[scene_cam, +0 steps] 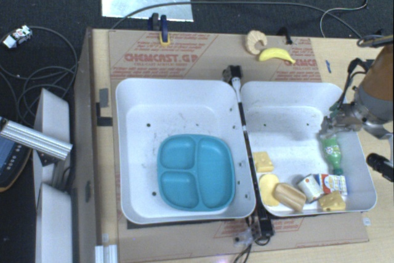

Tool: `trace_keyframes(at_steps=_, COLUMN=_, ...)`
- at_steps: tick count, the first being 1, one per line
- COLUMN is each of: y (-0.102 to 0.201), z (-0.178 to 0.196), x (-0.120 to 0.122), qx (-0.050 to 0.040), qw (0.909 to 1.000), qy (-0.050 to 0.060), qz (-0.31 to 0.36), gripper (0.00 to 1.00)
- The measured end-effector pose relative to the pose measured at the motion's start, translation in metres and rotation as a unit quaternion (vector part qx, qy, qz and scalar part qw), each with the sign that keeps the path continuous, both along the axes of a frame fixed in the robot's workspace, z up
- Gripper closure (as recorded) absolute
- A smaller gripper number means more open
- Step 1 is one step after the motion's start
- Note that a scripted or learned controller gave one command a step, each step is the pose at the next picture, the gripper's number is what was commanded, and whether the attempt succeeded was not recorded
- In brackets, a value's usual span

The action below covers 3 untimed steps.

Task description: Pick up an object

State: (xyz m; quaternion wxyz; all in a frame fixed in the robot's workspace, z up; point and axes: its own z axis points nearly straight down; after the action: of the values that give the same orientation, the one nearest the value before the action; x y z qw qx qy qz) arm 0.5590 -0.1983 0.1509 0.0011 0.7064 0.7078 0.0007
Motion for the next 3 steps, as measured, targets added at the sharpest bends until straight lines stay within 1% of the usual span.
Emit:
trace_keyframes(at_steps=1, y=0.011, z=0.013, x=0.038, qx=-0.0001, qw=1.0000, qy=-0.001, qz=0.001, gripper=1.00)
trace_keyframes(at_steps=2, y=0.010, z=0.013, x=0.038, qx=0.0000, qw=1.0000, qy=0.000, qz=0.001, gripper=0.00)
trace_keyframes(at_steps=3, y=-0.009, z=0.037, x=0.024, qx=-0.0007, qw=1.0000, qy=0.000, qz=0.000, gripper=0.00)
